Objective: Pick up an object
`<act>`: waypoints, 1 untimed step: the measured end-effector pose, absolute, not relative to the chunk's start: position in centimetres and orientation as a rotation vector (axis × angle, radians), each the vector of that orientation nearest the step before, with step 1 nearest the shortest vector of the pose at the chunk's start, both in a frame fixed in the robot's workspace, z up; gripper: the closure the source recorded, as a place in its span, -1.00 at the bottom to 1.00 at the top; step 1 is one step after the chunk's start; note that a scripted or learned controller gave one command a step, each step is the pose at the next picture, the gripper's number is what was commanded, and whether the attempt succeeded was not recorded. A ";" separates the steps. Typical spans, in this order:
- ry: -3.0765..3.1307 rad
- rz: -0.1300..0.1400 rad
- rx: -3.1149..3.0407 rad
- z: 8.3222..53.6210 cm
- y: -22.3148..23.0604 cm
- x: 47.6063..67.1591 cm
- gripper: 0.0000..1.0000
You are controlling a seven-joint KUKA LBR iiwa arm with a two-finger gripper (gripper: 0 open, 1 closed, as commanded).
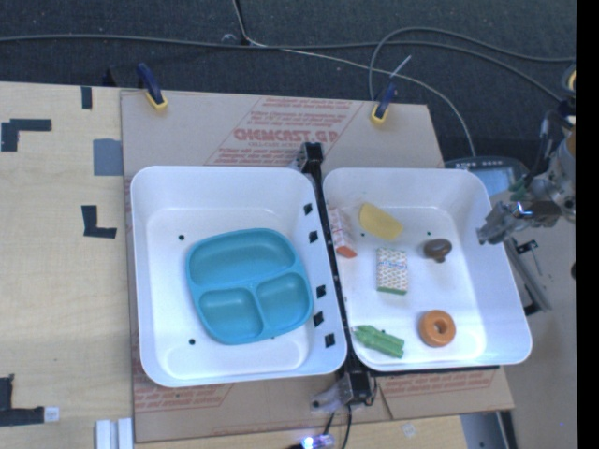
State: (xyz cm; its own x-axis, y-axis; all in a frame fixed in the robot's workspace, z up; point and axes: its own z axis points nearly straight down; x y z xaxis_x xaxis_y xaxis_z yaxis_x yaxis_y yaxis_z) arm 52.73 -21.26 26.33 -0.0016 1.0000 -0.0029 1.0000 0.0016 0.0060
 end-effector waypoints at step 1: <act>2.221 0.001 2.218 29.6 -21.3 52.8 1.00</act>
